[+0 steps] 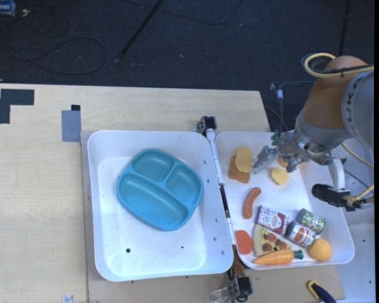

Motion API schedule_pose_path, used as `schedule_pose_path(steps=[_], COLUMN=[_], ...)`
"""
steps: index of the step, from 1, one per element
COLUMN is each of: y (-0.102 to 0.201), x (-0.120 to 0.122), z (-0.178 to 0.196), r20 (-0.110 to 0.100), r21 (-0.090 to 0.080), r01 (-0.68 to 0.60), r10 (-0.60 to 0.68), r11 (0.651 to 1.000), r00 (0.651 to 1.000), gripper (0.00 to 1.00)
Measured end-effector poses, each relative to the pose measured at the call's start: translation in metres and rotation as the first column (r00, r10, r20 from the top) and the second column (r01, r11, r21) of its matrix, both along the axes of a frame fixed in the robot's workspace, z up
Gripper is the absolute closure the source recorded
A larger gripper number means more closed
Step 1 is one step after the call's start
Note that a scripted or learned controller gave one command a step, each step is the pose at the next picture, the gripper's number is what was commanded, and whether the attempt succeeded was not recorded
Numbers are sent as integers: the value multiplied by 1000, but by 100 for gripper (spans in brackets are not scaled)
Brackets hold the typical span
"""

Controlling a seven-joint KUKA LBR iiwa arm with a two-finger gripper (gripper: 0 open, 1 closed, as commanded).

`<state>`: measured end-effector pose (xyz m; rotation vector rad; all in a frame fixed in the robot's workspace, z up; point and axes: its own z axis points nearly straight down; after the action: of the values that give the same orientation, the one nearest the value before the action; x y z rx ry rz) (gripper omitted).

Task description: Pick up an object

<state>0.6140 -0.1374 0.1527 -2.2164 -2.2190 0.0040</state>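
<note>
arm: grey KUKA with an orange band, reaching in from 3 o'clock over the right bin (pixel 347 245)
gripper (pixel 276 158): low over the upper part of the right bin; fingers splayed apart, released, nothing between them
nearest target: small yellow piece (pixel 279 176), just beside the fingertips at about 6 o'clock of them
other candidates: yellow-on-brown stack (pixel 240 164) at 9 o'clock of the gripper; sausage (pixel 251 202) mid-bin; two cans (pixel 305 227), box (pixel 271 219), pizza slice (pixel 268 238), carrot (pixel 275 257) and orange (pixel 320 250) crowded toward 5 o'clock
left bin (pixel 95 207): holds a blue divided plate (pixel 159 188), well apart from the arm
step: looks like lining up for the descent, no grasp yet
do it well: centre the open fingers over the yellow piece, so one finger lands each side; go straight down, close only once the tips are at bin floor
why this pick: it sits apart from its neighbours, so there is room for both fingers
risk: piece is small and flat-looking; a tip may push it toward the bin wall
</note>
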Motion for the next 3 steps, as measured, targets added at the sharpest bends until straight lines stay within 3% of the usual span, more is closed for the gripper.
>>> schedule_pose_path(steps=[1, 3], y=[-75, -75], x=[30, 30], z=[-65, -65], r20=[4, 4], r21=[-2, -2], r01=[2, -2], r10=[-2, 2], r11=[1000, 1000], r00=[1000, 1000], gripper=[0, 0])
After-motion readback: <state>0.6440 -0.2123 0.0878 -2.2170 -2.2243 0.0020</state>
